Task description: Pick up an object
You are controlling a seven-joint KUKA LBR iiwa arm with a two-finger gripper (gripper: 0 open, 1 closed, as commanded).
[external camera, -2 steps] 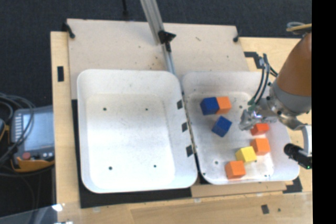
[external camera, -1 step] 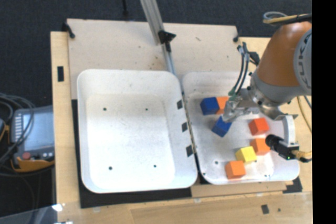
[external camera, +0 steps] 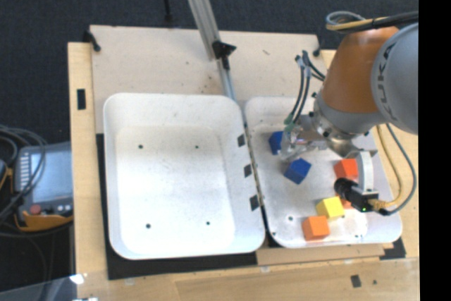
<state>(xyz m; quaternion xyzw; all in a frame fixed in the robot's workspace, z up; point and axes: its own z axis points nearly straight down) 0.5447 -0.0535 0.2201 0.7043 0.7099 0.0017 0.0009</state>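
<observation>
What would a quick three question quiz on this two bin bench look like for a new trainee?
1. True or false: all the coloured blocks lie in the right white bin.
2. How many orange blocks can be seen?
3. Which block lies nearest the robot's hand: A the yellow cube, B the small blue block, C the orange cube at the front?

Key
1. True; the left white bin shows only specks.
2. Two: the front one and the orange block by the right wall.
3. B. A larger blue cube sits just in front of it.
</observation>
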